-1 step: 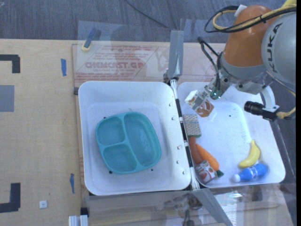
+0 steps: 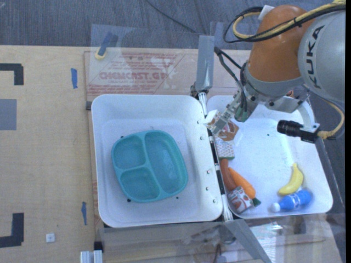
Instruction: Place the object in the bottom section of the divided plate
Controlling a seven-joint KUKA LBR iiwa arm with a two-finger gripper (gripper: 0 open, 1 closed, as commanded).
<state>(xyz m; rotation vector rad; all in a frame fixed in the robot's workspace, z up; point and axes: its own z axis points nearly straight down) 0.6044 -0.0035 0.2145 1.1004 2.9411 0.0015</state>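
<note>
Looming closest to the lens, the arm (image 2: 296, 43) is reaching over the right bin (image 2: 321, 163), its claw (image 2: 225, 119) hanging at that bin's left rim; I cannot tell whether it is gripping anything. Left of it, the teal divided plate (image 2: 149, 165) is sitting in the left bin (image 2: 104, 114). Below the claw, a carrot (image 2: 239, 181) and small packets (image 2: 225, 147) are lying along the wall, half jumbled.

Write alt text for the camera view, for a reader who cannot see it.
A grey and orange arm reaches from the right, its gripper low over a small packet at the right bin's left wall. That bin also holds a carrot, banana and blue bottle; the left bin holds a teal divided plate.
</note>
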